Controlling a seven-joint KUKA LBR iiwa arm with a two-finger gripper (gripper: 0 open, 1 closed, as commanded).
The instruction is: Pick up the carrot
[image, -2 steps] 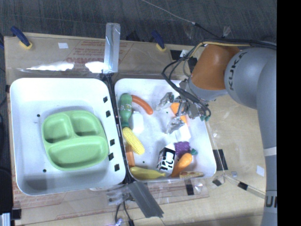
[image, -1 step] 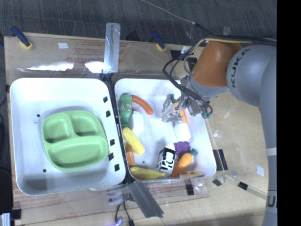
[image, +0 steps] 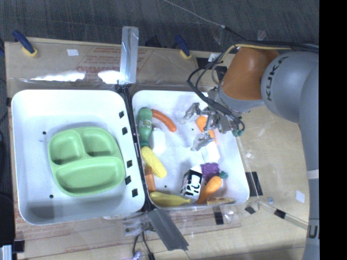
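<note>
At the left of the table stood the left bin point(image: 21, 145), holding a green divided plate point(image: 85, 158) well apart from everything the task concerned. The right bin point(image: 238, 161) was crowded. Along its nine-o'clock wall lay a green cucumber-like toy point(image: 145, 124), with a corn cob point(image: 153, 162) below it. An orange-red sausage-shaped piece point(image: 164, 120) slanted from the cucumber toward two o'clock. At six o'clock sat a banana point(image: 169, 199), a small black-and-white can point(image: 192, 184), and the carrot point(image: 212, 185), an orange body with a green tip just beside a purple toy point(image: 211, 170), close to the bin's five-o'clock corner.

The pincer point(image: 199, 126) hung over the bin's upper middle, at twelve o'clock from the carrot and apart from it. Its metal fingers point(image: 191, 112) looked spread, with white bin floor visible between them and nothing gripped. A small orange piece point(image: 201, 123) sat close against the wrist side of the fingers; whether it was a toy or part of the hardware could not be told.

The main risk, as I judged it, was picking the wrong orange thing: the sausage-shaped piece and the orange bit by the fingers both lay nearer than the carrot. A second risk came from crowding. The carrot was wedged among the can, the purple toy and the bin wall, so a descending finger could land on a neighbour, push the carrot aside, or close on two things at once. The sloped wall could also block one finger from getting low enough.
</note>
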